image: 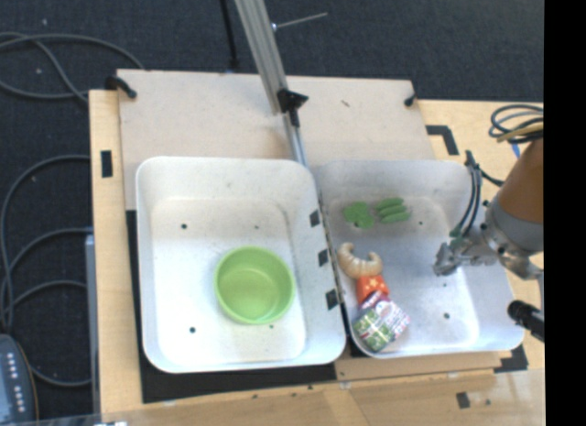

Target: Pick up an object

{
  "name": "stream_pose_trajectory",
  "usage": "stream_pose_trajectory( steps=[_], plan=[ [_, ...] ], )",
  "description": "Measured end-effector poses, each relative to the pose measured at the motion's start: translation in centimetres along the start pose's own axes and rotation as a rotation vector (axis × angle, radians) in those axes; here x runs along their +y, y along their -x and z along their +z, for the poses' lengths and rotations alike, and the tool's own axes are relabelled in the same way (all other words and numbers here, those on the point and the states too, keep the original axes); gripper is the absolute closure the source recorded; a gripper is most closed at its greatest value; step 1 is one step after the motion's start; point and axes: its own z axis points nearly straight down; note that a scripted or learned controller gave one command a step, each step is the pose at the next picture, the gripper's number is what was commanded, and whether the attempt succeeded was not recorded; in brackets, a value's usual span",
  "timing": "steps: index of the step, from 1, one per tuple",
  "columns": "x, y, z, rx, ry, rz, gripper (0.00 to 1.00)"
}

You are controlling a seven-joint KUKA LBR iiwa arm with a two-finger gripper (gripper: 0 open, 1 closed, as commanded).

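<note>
Camera view is showing the metal gripper (pixel 446 260) hovering in the right white bin (pixel 430 181), jaw state unclear; the orange-and-green crumpled packet (pixel 375 314) is lying well apart, risking an empty grab.

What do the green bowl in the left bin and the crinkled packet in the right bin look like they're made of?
The green bowl looks like moulded plastic: one even lime colour, smooth matte walls, a clean round rim. The packet looks like thin printed film or foil wrap: its surface is wrinkled and carries bright glints over red, white and green print. The view is too coarse to settle which.
</note>
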Motion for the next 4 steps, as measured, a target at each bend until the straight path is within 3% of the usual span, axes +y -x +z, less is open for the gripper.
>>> stream_pose_trajectory(
  steps=[2, 3, 4],
  plan=[
    [-0.5, 0.2, -9.3, -0.001, 0.003, -0.011, 1.0],
    [-0.4, 0.3, -10.6, 0.001, 0.0, -0.012, 1.0],
    [0.7, -4.6, -11.6, 0.002, 0.001, -0.016, 1.0]
  ],
)
